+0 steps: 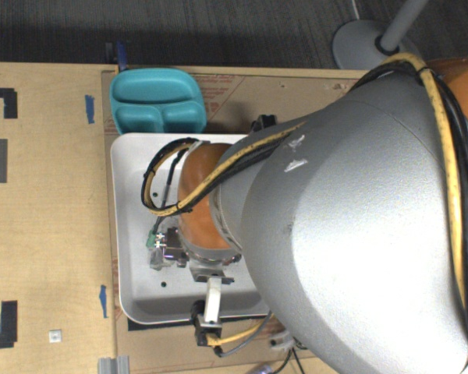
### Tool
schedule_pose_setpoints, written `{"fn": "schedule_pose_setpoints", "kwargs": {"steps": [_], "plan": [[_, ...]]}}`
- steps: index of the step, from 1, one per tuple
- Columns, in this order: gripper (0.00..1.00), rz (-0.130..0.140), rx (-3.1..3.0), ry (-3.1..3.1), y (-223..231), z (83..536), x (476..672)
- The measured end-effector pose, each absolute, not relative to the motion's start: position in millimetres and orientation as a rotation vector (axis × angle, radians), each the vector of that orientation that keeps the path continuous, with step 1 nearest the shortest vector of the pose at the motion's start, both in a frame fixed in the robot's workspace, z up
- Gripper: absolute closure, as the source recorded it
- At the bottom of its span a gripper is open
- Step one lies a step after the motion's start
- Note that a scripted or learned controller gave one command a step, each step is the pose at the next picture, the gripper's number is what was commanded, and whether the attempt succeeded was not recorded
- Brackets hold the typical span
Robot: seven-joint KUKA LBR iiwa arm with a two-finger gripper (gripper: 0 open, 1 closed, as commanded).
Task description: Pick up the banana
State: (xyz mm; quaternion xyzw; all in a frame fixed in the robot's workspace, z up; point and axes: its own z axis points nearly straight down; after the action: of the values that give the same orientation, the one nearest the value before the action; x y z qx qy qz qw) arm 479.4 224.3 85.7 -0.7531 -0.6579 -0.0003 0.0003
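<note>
One white bin (132, 232) lies under the arm's (351, 224) wrist, whose bulk covers the claw, so I cannot tell its state, nor which way the banana lies from it or how its long axis runs.

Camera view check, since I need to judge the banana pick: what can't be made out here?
- Banana: the grey arm blocks most of the white bin.
- Gripper: under the orange wrist band, so its fingers and any grasp are hidden.
- Second bin: behind the arm.
- Teal tray: contents unclear at this slant.
</note>
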Motion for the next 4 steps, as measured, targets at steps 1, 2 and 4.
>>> {"fn": "schedule_pose_setpoints", "kwargs": {"steps": [1,2,4], "plan": [[1.00,-0.009,-2.365,-2.064,226,97,480.5],[1.00,-0.008,-2.366,-2.062,226,106,480.5],[1.00,-0.008,-2.368,-2.061,227,125,480.6]]}}
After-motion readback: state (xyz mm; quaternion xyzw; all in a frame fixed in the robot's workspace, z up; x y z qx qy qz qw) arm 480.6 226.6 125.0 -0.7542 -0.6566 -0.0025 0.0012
